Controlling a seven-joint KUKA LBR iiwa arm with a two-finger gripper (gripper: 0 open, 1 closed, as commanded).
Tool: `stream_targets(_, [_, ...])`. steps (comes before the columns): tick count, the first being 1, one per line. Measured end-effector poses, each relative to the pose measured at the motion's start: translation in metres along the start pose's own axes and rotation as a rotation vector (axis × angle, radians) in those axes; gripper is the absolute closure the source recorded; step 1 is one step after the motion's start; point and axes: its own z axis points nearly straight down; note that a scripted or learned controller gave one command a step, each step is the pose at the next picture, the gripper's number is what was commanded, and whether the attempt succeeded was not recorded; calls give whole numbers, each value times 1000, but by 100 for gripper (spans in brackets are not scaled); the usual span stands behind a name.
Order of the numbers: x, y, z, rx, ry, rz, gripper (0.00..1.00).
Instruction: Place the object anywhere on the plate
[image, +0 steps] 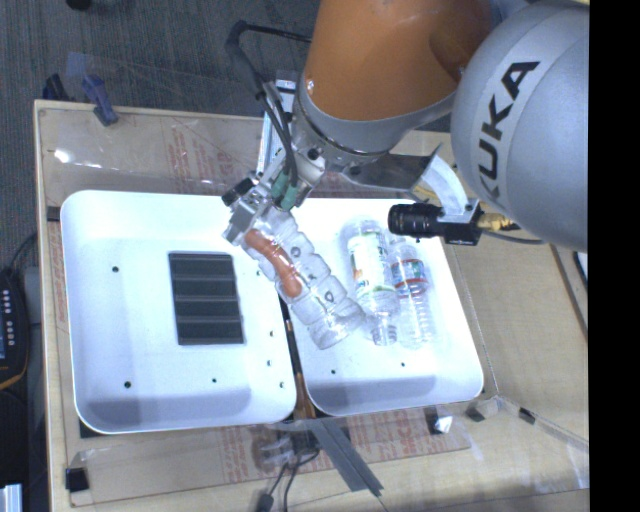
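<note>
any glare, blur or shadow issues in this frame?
Camera view: the arm sits close to the lens, large and soft-edged; the clear bottles in the right bin show glints and read poorly against white; soft shadows pool along the left bin near wall; the dark plate is sharp.

Left bin (100, 300): white, dotted with small dark holes. Plate (206, 298) at left bin's centre: black, ribbed in three bands. Right bin (455, 365): white. Bottles right of plate: first bottle (320, 295) clear with orange-red stripe; second bottle (368, 265) clear, white-green label; third bottle (412, 295) clear, reddish-blue label. Arm (400, 50): orange band, grey shell, black lettering. Bench (520, 340): pale tan.
</note>
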Motion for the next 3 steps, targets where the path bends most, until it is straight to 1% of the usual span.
stream_targets(1, [-44,-22,-2,-2,-3,-93,100])
stream_targets(2, [-11,-8,-36,-3,-4,-179,100])
stream_targets(3, [-13,11,23,2,-1,-210,100])
